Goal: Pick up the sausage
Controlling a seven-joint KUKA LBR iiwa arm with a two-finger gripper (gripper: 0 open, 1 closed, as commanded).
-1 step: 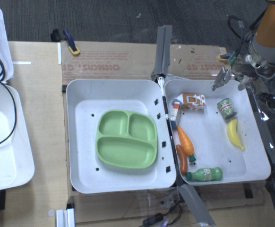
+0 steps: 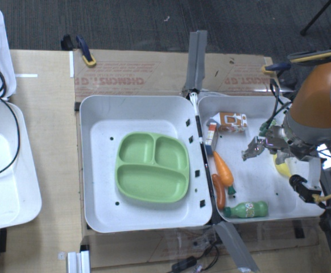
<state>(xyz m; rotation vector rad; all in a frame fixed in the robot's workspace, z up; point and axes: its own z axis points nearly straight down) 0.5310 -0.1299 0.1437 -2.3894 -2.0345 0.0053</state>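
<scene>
Cardboard-topped bench (image 2: 125, 73) on dark carpet carries two white bins. Sausage (image 2: 219, 191), reddish-orange and slim, lies at right bin's (image 2: 251, 104) left wall beside carrot (image 2: 223, 169). Gripper (image 2: 251, 152) hovers above, fingers apart, holding nothing.

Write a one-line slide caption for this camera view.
Grey two-finger gripper hovers in right white bin, apart from the reddish-orange sausage lying by the orange carrot.

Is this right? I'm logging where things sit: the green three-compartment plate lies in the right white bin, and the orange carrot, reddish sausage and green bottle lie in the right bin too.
Not quite. The camera view shows the green three-compartment plate in the left white bin. The orange carrot, reddish sausage and green bottle do lie in the right white bin.
</scene>
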